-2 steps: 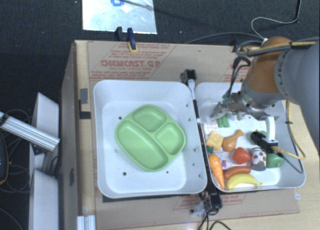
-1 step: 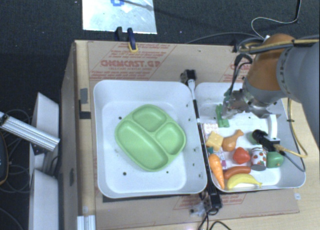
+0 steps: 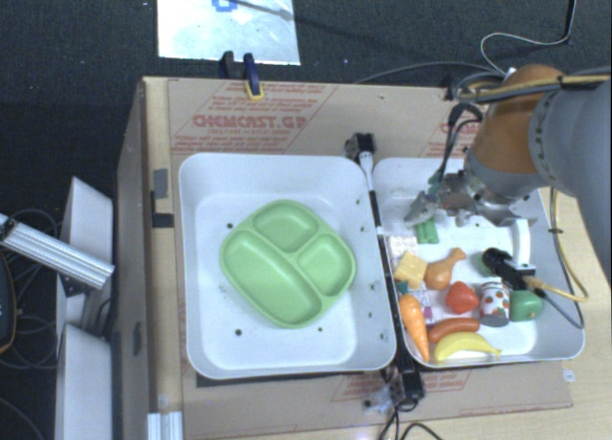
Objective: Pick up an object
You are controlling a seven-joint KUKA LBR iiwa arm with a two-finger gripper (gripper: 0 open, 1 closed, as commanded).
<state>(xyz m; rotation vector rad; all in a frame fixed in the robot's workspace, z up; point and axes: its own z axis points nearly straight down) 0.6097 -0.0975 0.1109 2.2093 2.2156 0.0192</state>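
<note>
The table (image 3: 287, 108) carries two shallow white plastic bins side by side. The left bin (image 3: 206, 189) holds a pale green moulded plate with three compartments (image 3: 287, 261), lying flat near the bin's middle and well apart from every other item. The right bin (image 3: 564, 333) holds the candidate objects, grouped toward its 7 o'clock corner; this grouping leaves the 12 o'clock part of the bin floor bare, which gives the arm room to descend. The grey arm with an orange band (image 3: 535, 132) enters from 3 o'clock, and its gripper (image 3: 426, 207) sits low over the 10 o'clock part of the right bin. The jaws are too blurred and too much covered by the wrist to judge; whether they are open or closed cannot be told, and nothing is visibly held between them. A small flat green piece (image 3: 426, 232) lies just beside the gripper at its 6 o'clock and is probably the nearest target. It appears as a short, bright green block with squared edges. Further toward 6 o'clock lie a yellow wedge resembling cheese (image 3: 410, 267), a tan toy drumstick (image 3: 445, 268), a red toy tomato (image 3: 461, 297), an orange toy carrot (image 3: 414, 323) and a yellow toy banana (image 3: 466, 346). These items touch or nearly touch, so a grasp there risks catching a neighbour.
</note>
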